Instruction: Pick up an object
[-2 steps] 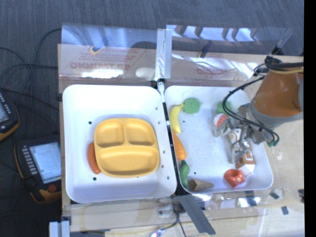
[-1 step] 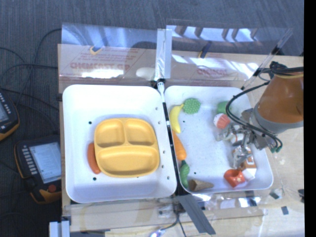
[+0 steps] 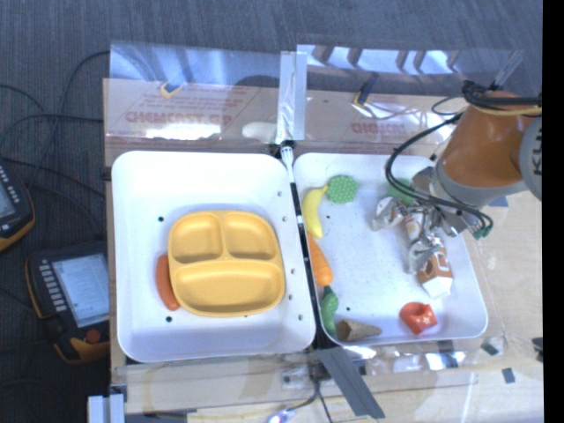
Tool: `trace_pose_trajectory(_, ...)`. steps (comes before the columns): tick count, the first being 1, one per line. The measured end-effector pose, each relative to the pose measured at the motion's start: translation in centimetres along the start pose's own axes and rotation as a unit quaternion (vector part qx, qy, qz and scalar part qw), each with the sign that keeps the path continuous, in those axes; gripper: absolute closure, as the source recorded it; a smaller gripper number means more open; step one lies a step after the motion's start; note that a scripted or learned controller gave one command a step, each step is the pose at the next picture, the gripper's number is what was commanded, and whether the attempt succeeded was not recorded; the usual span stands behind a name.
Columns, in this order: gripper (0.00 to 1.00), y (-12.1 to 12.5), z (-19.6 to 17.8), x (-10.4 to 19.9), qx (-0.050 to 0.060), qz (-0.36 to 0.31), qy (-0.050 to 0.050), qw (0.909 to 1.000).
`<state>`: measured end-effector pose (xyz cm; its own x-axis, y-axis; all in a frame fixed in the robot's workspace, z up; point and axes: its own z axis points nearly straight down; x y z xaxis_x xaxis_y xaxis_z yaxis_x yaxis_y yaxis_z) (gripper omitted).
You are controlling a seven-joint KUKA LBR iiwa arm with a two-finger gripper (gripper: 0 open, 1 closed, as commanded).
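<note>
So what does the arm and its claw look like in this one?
The arm shows a broad orange band over a grey wrist section. Black cables loop around it, with a green bit beside them. The claw is metallic grey, its fine detail too blurred to make out.

Grey carpet floor (image 3: 264, 7), black cables (image 3: 44, 122), wooden bench (image 3: 520, 263).
</note>
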<state>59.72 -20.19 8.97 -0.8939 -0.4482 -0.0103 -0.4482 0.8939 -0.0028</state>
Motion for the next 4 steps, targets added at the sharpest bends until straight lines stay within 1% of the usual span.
trace_pose_trajectory(1, 0.00, 2.5, -0.3, 7.5, -0.001, 0.066, -0.006, 0.9978)
trace_pose_trajectory(2, 0.00, 2.9, -0.3, 8.9, 0.002, 0.061, -0.005, 0.9981)
trace_pose_trajectory(3, 0.00, 3.2, -0.3, 9.1, 0.004, 0.050, -0.006, 0.9987)
trace_pose_trajectory(4, 0.00, 3.2, -0.3, 9.1, 0.002, 0.033, -0.005, 0.9995)
